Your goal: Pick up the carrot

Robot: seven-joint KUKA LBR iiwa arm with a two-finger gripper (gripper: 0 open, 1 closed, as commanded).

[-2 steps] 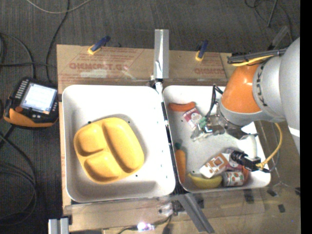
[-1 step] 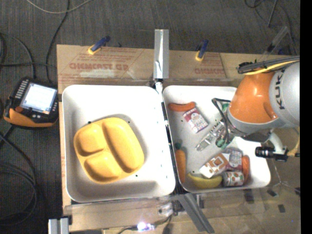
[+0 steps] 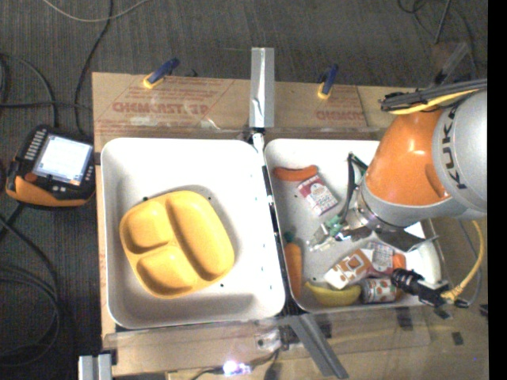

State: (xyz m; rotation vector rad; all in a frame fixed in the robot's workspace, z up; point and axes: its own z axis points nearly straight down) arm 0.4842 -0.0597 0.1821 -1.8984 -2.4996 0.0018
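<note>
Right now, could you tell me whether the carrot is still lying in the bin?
Yes: the carrot lies flat in the right bin against its left wall, apart from the gripper.

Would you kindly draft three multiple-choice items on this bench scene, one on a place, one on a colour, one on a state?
1. Where does the orange carrot lie?
A. In the left bin
B. In the right white bin, by its left wall
C. On the cardboard

2. What colour is the divided plastic plate?
A. Yellow
B. Blue
C. Green

3. How is the carrot placed?
A. Lifted by the gripper
B. Lying in the bin, apart from the gripper
C. On the plate

Answers: 1 B, it hugs that wall; 2 A, plainly yellow; 3 B, a gap separates them.
</note>
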